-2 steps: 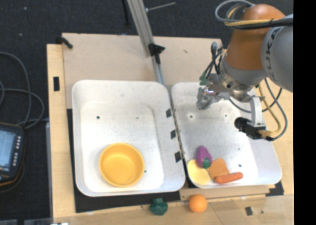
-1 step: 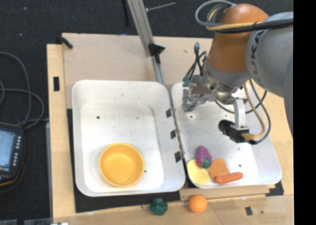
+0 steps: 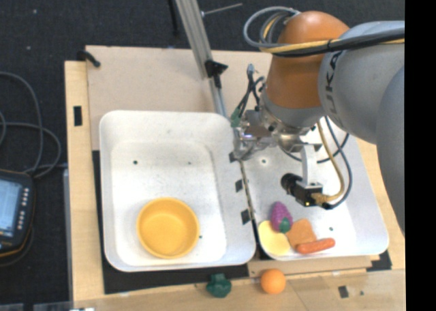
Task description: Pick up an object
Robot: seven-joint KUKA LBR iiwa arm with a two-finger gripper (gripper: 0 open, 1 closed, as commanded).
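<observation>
The right bin (image 3: pixel 354 224) holds a cluster at its near-left corner: a purple toy (image 3: pixel 280 216), an orange piece (image 3: pixel 300 232), a red-orange carrot-like piece (image 3: pixel 315 246) and a pale yellow flat piece (image 3: pixel 271 240). A yellow bowl (image 3: pixel 168 226) sits in the near part of the left bin (image 3: pixel 163 146). My gripper (image 3: pixel 244 144) hangs below the orange wrist band at the far-left corner of the right bin, close to the wall between the bins and well behind the cluster. The wrist and cables hide much of it.
An orange ball (image 3: pixel 272 281) and a green toy (image 3: pixel 219 286) lie on the bench in front of the bins. A slanted metal rail (image 3: pixel 194 30) runs down to the bins' far edge. A black cabled part (image 3: pixel 301 189) hangs over the right bin.
</observation>
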